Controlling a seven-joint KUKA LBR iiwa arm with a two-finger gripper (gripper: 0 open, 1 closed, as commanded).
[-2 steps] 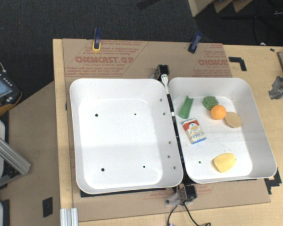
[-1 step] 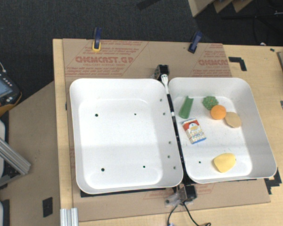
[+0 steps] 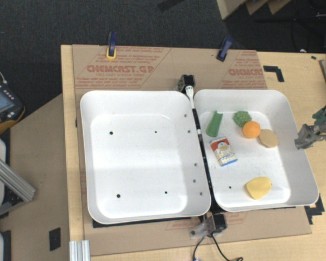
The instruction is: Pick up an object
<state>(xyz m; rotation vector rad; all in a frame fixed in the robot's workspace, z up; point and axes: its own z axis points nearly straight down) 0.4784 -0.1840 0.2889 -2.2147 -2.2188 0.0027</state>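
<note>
1. Lower part of the frame first: the shallow white right-hand bin (image 3: pixel 293 194) holds a pale yellow rounded lump (image 3: pixel 258 187) near its lower edge, sitting alone and well apart from the rest.
2. Up a little, centre-right: a small red-and-white printed carton (image 3: pixel 224 150) lies flat, close to the divide between the bins.
3. Above that, a flat green strip (image 3: pixel 214 123) leans toward the upper middle, and to its right cluster a bumpy green broccoli-like piece (image 3: pixel 241 117), an orange ball (image 3: pixel 251 129) and a tan oval piece (image 3: pixel 268 138), touching or nearly so.
4. The shallow white left-hand bin (image 3: pixel 92 145) fills the middle left.
5. At the right edge, the grey gripper (image 3: pixel 307 136) hangs just outside the right bin's rim; it's small and blurred, so I cannot tell how far its jaws stand apart, and nothing shows between them.
6. My read: nothing is lifted yet; the whole pick remains. The tan piece is nearest, but its crowded neighbours could spoil a clean grasp.
</note>
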